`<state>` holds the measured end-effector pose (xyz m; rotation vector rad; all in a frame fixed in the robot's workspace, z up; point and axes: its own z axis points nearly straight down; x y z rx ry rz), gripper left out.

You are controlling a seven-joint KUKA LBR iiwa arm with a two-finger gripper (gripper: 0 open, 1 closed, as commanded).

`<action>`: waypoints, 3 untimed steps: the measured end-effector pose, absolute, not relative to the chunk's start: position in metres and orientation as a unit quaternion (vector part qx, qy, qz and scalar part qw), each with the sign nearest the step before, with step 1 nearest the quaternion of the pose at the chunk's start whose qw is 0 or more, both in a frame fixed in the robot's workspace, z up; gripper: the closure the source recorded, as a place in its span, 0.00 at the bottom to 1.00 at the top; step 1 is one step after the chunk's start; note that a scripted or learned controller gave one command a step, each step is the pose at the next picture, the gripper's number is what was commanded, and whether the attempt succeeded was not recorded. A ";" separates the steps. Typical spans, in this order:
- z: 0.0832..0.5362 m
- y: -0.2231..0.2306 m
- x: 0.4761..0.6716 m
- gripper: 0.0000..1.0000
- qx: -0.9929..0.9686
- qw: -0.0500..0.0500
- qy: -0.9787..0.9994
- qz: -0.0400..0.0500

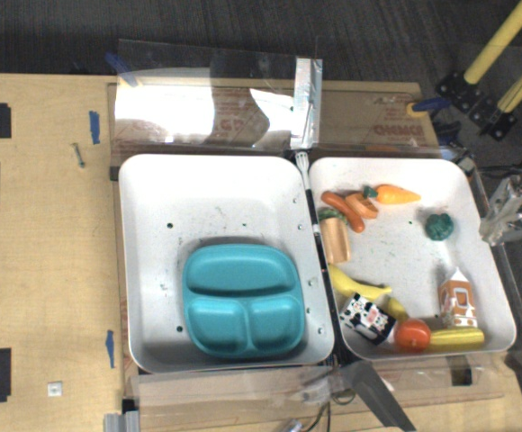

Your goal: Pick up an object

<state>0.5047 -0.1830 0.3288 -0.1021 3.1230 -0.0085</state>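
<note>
Nothing picked yet: tool [504, 219] sits at right bin's [477, 196] right edge, grip state can't tell, next needs reach toward ball [438, 226].

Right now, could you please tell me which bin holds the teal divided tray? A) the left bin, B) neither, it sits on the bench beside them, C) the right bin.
A: the teal divided tray lies in the left bin, toward its near edge, while the right bin holds the small toy foods.
</note>
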 end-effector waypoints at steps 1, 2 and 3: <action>0.292 -0.156 0.600 1.00 -0.096 0.003 0.995 0.001; 0.262 -0.104 0.619 1.00 -0.206 0.002 0.979 0.001; 0.228 -0.035 0.655 1.00 -0.219 0.003 0.976 0.001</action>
